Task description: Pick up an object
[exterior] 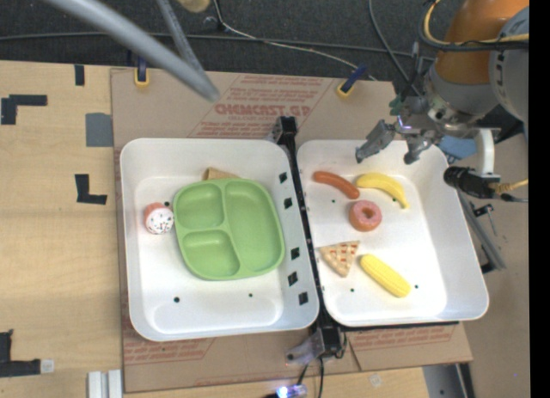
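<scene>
A: Hand (395, 144) state?

B: Spread open, nothing between the fingers. It hangs over the back edge of the right bin (455, 250), above and just right of the banana (384, 187).

A: Candidates to pick?

B: All in the right bin: banana nearest, hot dog (336, 184) to its left, donut (366, 215) just in front of both, pizza slice (340, 258) and corn cob (385, 276) toward the front. Left bin has a green divided plate (230, 227) and a small ball (158, 219).

A: Risks?

B: My guess: banana, hot dog and donut sit close, so a finger could land on a neighbour and shove it. Banana is curved and smooth, may squirt out. It's also near the back wall, finger could hit the rim.
</scene>
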You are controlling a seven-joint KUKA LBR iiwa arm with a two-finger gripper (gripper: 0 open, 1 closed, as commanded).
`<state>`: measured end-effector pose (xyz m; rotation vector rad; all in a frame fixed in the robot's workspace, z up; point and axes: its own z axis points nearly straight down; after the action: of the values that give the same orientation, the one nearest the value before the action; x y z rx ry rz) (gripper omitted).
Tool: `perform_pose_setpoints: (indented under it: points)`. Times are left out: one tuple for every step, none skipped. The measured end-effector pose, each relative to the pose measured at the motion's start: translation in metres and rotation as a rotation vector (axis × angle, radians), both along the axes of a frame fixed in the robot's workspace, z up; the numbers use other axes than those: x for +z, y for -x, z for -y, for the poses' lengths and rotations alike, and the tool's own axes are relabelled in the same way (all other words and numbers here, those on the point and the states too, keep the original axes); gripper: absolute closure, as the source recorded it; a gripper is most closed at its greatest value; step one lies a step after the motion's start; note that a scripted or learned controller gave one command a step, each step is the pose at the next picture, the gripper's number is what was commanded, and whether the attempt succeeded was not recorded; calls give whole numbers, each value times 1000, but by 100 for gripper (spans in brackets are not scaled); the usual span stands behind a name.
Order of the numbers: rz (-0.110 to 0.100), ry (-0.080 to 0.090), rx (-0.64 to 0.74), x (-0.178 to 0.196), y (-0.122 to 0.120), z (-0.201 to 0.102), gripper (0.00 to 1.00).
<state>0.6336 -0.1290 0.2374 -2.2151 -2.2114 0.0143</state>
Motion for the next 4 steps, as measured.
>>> perform_pose_setpoints:
  points:
    - [13,2,3,8,-2,0,0]
    - [9,2,4,-54,-7,-5,0]
    - [9,3,4,-98,-4,-7,0]
    - [9,2,4,-152,-3,-8,0]
